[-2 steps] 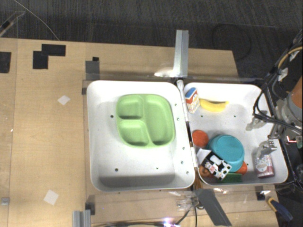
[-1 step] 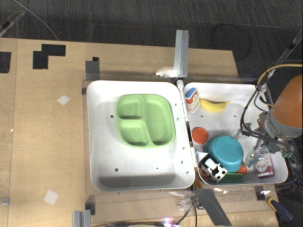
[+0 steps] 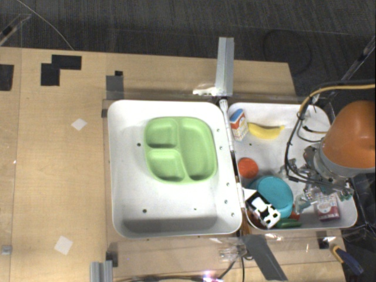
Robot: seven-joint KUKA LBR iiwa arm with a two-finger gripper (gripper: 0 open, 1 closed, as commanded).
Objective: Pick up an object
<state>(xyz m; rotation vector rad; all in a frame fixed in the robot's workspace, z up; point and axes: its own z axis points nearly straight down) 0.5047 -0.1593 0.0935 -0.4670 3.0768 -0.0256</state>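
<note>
1. Where the arm (image 3: pixel 352 137) comes in from the right, its smooth orange band sits as a rounded dome above the grey wrist, with thin black cables looping beside it over the right bin (image 3: pixel 276 113).
2. The gripper (image 3: pixel 320 187) hangs low over the right half of that bin, a tangle of grey metal parts; whether its fingers are spread or closed cannot be told, and nothing is visibly caught between them.
3. The right bin is shallow white plastic and crowded. At its back lies a curved yellow banana (image 3: pixel 267 131), and just left of it a small carton (image 3: pixel 237 124), white with blue and red print, leans against the wall.
4. Nearer the middle sits a round orange-red ball (image 3: pixel 248 167); just in front of it, a smooth teal disc-shaped lid or bowl (image 3: pixel 276 194).
5. A black-and-white blocky thing (image 3: pixel 263 210) lies at the front left corner, touching the teal piece, with a sliver of green and red just to its right (too small to name).
6. A reddish packet (image 3: pixel 328 209) lies just below the gripper, partly covered by it, its print unreadable.
7. The left bin (image 3: pixel 126 157) is the same white plastic with rounded corners, and it holds a glossy light-green tray (image 3: pixel 179 148) divided into three compartments.
8. The bench (image 3: pixel 53 175) is pale wood with black squares at its upper left; a grey metal post (image 3: pixel 225 66) rises between the bins at the back.
</note>
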